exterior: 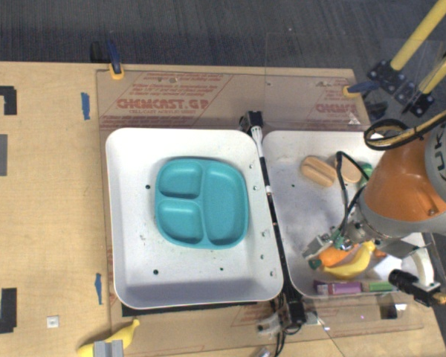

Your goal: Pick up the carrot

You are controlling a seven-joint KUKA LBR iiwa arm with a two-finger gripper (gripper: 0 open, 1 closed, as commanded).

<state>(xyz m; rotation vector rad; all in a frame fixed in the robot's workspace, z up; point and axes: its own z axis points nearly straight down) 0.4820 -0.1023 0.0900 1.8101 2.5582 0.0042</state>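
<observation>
Gripper (340,245) down in right bin (293,199), right over carrot (331,258) and banana (354,262); grip state impossible to tell, wrist blocking. One bread-like piece (318,171), one purple marker-ish thing (344,288). One teal tray (203,202), left bin (126,214).

You have two white bins (126,222) — one teal divided plate (203,202), one carrot (331,257), one banana (354,262), one bread roll (319,171), one purple marker (344,288).
</observation>
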